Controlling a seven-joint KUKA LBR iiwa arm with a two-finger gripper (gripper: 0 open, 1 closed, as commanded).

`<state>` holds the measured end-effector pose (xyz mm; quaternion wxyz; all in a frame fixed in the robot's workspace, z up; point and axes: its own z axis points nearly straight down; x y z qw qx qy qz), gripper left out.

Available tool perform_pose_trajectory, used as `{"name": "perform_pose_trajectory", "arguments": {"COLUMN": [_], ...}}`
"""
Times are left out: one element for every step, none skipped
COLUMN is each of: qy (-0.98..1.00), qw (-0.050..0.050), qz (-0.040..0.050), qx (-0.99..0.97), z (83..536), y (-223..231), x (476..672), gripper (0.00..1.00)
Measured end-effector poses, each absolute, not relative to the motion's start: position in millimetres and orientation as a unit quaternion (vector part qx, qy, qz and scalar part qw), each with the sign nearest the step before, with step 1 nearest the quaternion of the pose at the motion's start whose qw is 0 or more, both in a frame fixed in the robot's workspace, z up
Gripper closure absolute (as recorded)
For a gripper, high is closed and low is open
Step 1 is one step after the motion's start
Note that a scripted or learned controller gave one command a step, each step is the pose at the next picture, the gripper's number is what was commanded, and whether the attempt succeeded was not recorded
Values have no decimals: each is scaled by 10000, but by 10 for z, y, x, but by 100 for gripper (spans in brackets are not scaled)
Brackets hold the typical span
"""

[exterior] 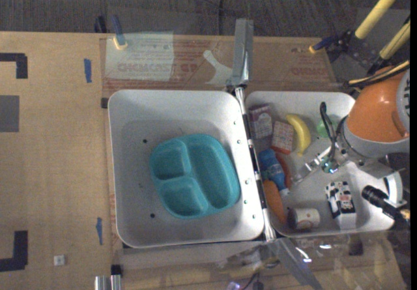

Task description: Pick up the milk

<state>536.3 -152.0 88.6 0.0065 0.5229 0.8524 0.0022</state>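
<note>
My jaws [324, 163] hang over the right bin [365, 227], their state unreadable from here, and the milk [341, 203] lies unlifted near them, so the pick remains ahead.

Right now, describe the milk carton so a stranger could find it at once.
Look in the right-hand white bin, at its near right corner, below the gripper. The milk carton lies there: a small white box with black cow-like patches. The can to its left is round and tan.
</note>
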Motion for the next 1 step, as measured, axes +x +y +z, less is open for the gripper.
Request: {"name": "perform_pose_trajectory", "arguments": {"qy": [8761], "qw": [29], "qz": [5], "qx": [4822], "z": [1420], "y": [-1923], "x": [5419], "gripper": [0]}}
